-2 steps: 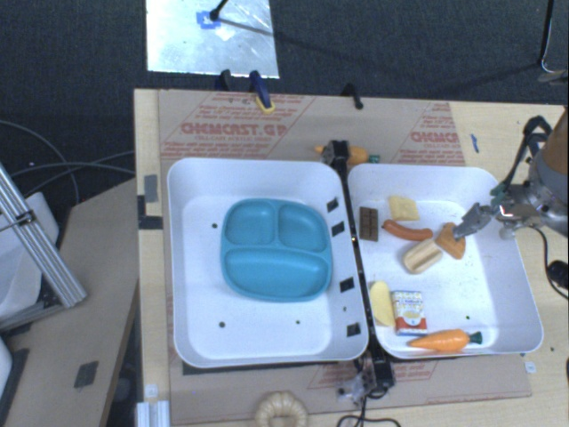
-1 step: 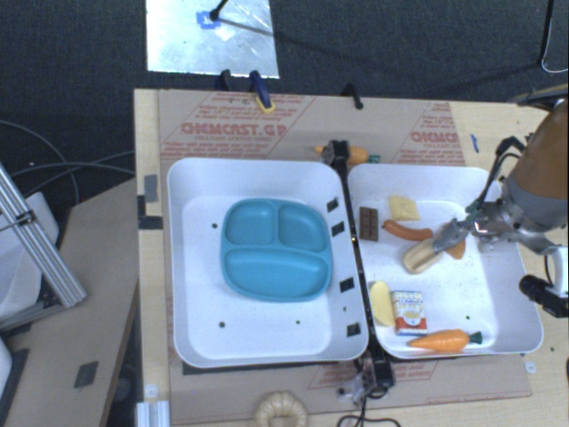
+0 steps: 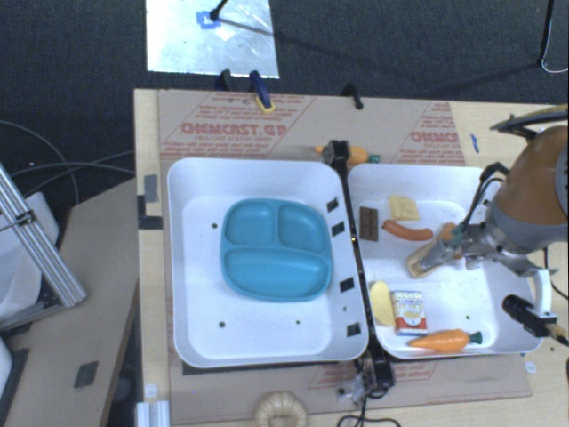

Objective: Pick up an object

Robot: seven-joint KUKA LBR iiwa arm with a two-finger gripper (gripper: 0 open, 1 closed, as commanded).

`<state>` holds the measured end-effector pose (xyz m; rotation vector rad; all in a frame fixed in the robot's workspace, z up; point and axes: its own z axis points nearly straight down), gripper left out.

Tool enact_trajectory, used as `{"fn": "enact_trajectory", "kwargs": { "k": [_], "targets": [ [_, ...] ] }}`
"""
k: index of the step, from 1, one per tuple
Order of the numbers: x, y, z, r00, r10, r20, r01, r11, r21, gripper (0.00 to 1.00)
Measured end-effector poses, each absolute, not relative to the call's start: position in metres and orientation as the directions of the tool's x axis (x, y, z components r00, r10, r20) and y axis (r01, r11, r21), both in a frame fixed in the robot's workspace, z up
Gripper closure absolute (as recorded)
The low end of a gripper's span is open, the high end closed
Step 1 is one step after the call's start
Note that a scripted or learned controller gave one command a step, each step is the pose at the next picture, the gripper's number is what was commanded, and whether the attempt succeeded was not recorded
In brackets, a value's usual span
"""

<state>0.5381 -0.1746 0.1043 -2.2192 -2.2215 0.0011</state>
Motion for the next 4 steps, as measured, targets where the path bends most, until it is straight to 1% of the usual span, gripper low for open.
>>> {"fn": "enact_trajectory", "kwargs": {
  "k": [1, 2, 3, 4],
  "targets": [
    [0.54, -0.175, 0.087, -0.001, 1.0, -0.001, 1.0, 0.001, 0.005, 0.0],
    [0.544, -0.174, 0.101, -0.001, 1.0, 0.001, 1.0, 0.001, 0.015, 1.0],
    [0.555, -0.172, 0.151, -0.004, 1.0, -0.001, 1.0, 0.004, 0.004, 1.0],
    [0.564, -0.172, 0.212, -0.005, 1.0, -0.002, 1.0, 0.005, 0.006, 1.0]
  ]
}}
